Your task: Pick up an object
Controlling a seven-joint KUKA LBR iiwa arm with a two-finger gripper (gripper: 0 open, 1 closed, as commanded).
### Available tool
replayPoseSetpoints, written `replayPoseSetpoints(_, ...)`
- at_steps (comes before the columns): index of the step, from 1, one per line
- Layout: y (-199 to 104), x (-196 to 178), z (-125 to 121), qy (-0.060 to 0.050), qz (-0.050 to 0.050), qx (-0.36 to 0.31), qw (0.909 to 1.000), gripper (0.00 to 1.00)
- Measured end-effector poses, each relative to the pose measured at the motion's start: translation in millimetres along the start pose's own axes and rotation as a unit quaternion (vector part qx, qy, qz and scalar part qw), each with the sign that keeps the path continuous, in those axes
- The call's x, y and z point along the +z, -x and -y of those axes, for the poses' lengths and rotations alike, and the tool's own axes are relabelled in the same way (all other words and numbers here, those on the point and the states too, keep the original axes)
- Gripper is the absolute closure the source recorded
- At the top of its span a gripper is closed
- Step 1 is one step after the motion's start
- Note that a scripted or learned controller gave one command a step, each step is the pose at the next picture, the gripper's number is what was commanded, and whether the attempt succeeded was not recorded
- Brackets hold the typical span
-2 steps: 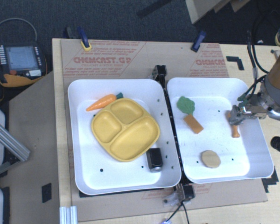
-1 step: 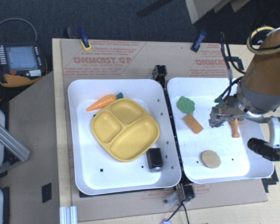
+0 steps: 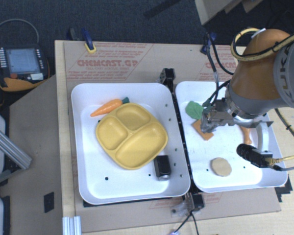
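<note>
Camera view: gripper (image 3: 209,123) sits low in the right bin (image 3: 264,180), center-right of frame, just over an orange wedge-shaped piece (image 3: 204,131), w/ a green leafy item (image 3: 194,109) beside it to the upper left; finger state cannot be told. Same bin: tan round cookie-like disc (image 3: 221,167) toward lower right. Left bin (image 3: 83,146): yellow divided plate (image 3: 132,136) at center, toy carrot (image 3: 107,107) touching its upper-left rim, small black block (image 3: 162,166) at its lower-right edge.

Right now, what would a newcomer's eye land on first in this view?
Probably the big yellow three-compartment plastic plate in the middle of the left white bin, with an orange toy carrot at its upper-left edge. Then the grey arm's end effector, low over an orange wedge-shaped piece and a green leafy piece in the right white bin.
</note>
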State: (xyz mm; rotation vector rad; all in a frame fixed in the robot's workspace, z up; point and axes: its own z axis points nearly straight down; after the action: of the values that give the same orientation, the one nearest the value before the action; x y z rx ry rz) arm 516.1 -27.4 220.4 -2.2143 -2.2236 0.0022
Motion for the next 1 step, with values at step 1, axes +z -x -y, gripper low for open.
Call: replayPoseSetpoints(1,-43.4,-4.4,-5.5,0.002,0.0,0.0,1.0,1.0)
